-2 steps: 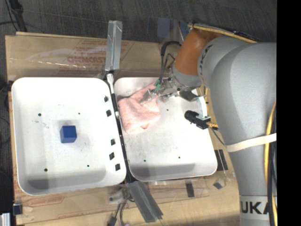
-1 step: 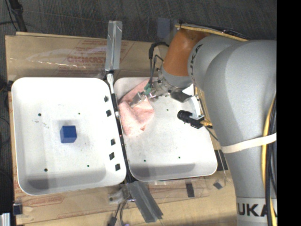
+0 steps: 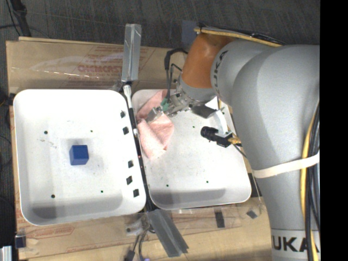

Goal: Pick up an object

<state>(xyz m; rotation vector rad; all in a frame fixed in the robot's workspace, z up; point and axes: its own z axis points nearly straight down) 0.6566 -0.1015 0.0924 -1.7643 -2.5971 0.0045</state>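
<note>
Arm (image 3: 272, 91) reaches into the right shallow white bin (image 3: 206, 192). Gripper (image 3: 163, 110) is down on a crumpled pink cloth (image 3: 155, 135) at the far-left corner; grip state can't tell. Lift not yet done. Small blue cube (image 3: 79, 154) sits in the left bin (image 3: 32, 200).

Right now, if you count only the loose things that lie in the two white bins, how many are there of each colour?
Blue: 1, the cube in the bin on the view's left.
Pink: 1, the crumpled cloth in the bin on the view's right.
Total: 2.
</note>
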